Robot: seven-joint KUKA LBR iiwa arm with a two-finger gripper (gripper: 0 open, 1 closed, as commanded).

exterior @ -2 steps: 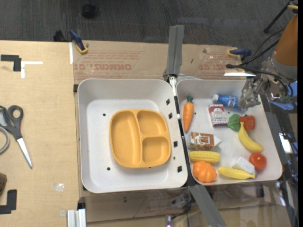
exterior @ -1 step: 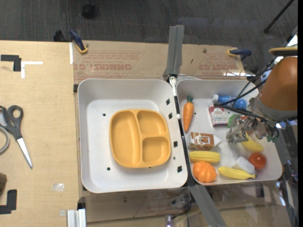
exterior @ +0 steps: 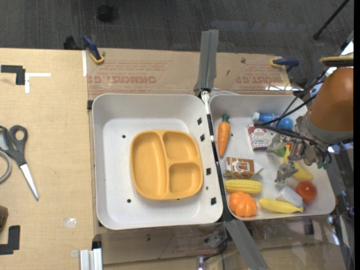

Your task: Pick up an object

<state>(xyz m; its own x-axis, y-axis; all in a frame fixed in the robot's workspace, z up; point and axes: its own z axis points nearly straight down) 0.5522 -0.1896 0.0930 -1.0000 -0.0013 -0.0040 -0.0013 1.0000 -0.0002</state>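
The claw (exterior: 284, 170) hangs low in the right bin (exterior: 236, 101), fingers slightly apart with nothing between them. Close around it lie a tomato (exterior: 306, 191), a banana (exterior: 279, 206), corn (exterior: 243, 186) and a pumpkin (exterior: 243, 204); a carrot (exterior: 223, 137) lies further left. The left bin (exterior: 107, 167) holds a yellow divided plate (exterior: 166, 164). Scissors (exterior: 20, 156) rest on the tabletop (exterior: 45, 111).

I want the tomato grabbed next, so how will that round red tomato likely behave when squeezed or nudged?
The tomato looks round and smooth, so it will probably roll if nudged and may slip from a pinch. It sits near the bin's wall beside the banana, which could crowd the approach.
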